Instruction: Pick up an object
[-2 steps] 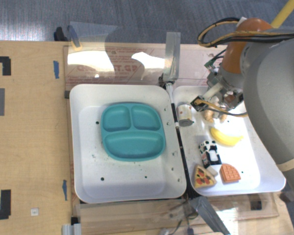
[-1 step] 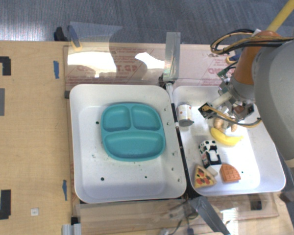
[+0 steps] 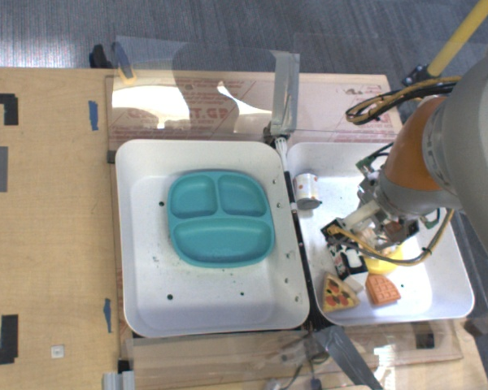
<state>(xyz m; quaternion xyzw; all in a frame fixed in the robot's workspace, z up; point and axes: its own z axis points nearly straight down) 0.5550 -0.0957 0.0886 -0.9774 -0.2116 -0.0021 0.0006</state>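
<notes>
Hand: mine hangs low over the middle of the right shallow white bin; I cannot tell whether it is open or closed.
Yellow curved toy: lies just under my hand, partly hidden; I judge it the nearest candidate.
Orange ridged block: just beside the yellow toy, toward the near wall.
Pizza-slice toy: near the bin's near-left corner.
Small silver metal cup: by the divider, well apart.
Approach: I want to centre over one thing only, descend straight, close gently.
Risk: crowding; I may nudge the orange block and lose the grip.
</notes>
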